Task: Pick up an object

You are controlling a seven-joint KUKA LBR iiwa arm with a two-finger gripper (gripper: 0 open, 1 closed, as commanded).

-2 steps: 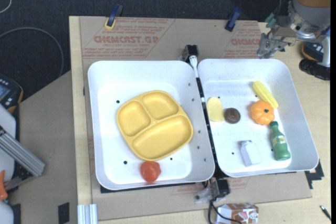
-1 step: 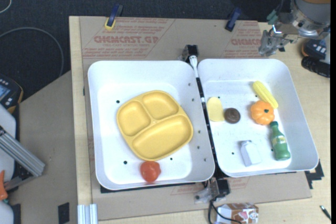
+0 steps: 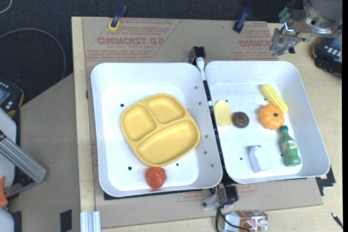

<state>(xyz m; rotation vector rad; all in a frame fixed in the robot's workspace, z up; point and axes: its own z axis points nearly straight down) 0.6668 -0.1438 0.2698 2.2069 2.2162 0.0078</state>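
Note:
The right bin (image 3: 304, 84) holds a yellow corn cob (image 3: 274, 98), an orange pumpkin (image 3: 271, 117), a green bottle (image 3: 290, 146), a brown round piece (image 3: 240, 119), a pale yellow slab (image 3: 222, 113) and a small grey block (image 3: 256, 158). In the left bin (image 3: 103, 117) lie a yellow divided plate (image 3: 160, 129) and a red tomato (image 3: 155, 177). My gripper (image 3: 282, 43) hangs above the bench just beyond the right bin's far edge, away from every object, with nothing between its fingers.
Blue clamps (image 3: 241, 19) and a yellow-tipped clamp (image 3: 116, 18) hold the cardboard base at the back. A black clip (image 3: 198, 55) sits where the bins meet. A small box (image 3: 247, 221) lies at the front edge.

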